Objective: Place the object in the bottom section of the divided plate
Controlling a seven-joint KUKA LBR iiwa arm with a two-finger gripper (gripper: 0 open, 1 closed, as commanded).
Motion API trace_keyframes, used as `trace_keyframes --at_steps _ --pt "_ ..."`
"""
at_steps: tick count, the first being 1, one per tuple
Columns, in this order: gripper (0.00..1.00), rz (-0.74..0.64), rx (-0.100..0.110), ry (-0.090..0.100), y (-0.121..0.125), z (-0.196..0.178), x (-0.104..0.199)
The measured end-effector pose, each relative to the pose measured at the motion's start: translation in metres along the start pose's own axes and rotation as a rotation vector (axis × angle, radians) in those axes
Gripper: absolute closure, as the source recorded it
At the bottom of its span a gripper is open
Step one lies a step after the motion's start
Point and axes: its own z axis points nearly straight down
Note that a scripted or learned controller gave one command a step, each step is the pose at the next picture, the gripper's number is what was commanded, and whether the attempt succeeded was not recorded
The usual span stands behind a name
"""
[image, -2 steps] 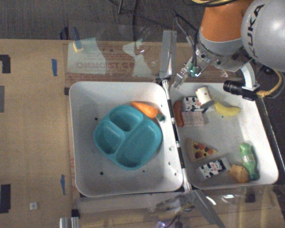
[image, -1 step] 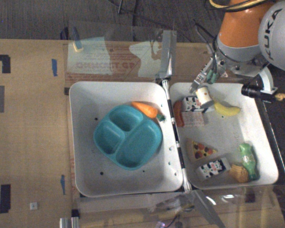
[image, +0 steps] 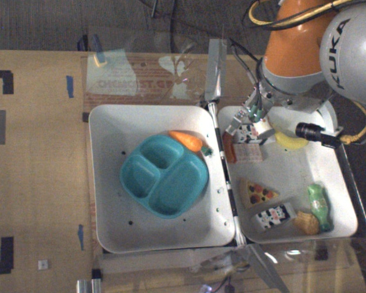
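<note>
My pincer (image: pixel 249 122): grip state unclear. Carrot (image: pixel 186 140) at plate's (image: pixel 165 174) 1 o'clock looks light, stiff, slick; grab mid-body.

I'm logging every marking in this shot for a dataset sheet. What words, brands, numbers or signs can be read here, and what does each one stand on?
"KUKA": dark letters on the grey arm, at the upper right, running down its side.
Mirrored print on the clear sheet behind the bins: too blurred to read.
Black-and-white carton in the right bin: markings too small to read.
Small pack under the gripper: print too small to read.
</note>
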Motion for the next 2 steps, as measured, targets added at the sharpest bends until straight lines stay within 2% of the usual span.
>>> trace_keyframes --at_steps 1,2 --pt "1.0 -0.097 0.001 0.002 0.0311 0.0162 0.0586" --pt "0.0 -0.096 0.001 0.001 0.0309 0.0161 0.0582"
